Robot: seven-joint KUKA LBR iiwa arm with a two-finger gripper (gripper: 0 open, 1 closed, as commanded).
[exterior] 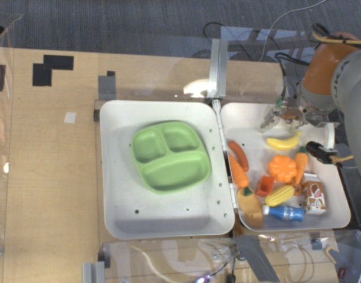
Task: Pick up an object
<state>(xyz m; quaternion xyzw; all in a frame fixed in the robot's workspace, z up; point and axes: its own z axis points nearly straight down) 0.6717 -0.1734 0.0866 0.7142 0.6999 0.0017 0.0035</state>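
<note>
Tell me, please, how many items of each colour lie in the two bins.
Green: 1, divided plate
Yellow: 2, banana, corn
Orange: 3, pumpkin, two carrots
Red: 2, sausage, pepper
Blue: 1, bottle
Brown: 2, carton, pear
Total: 11

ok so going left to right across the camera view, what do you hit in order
green divided plate in the left bin → red sausage → orange pumpkin → small carton near the right bin's right edge. The gripper hangs above the yellow banana, at much the same place across as the pumpkin.
</note>
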